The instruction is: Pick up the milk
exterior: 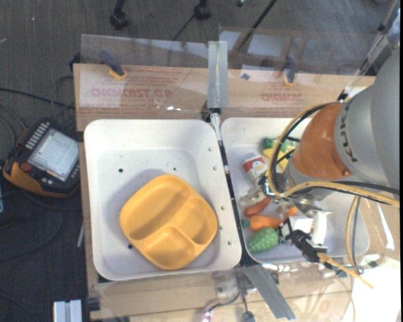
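Gripper [282, 210] is lowered into right bin [363, 240] among toy food. Finger state cannot be told. Milk is judged to be the small carton [255, 166] near the divider; centring over it before closing is advised.

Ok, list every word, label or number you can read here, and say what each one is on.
"KU": black letters on the arm's orange band, cut off by the grey casing.
Faded red print on the cardboard wall behind the bins: too washed out to read.
Handheld screen on the floor: too small to read.
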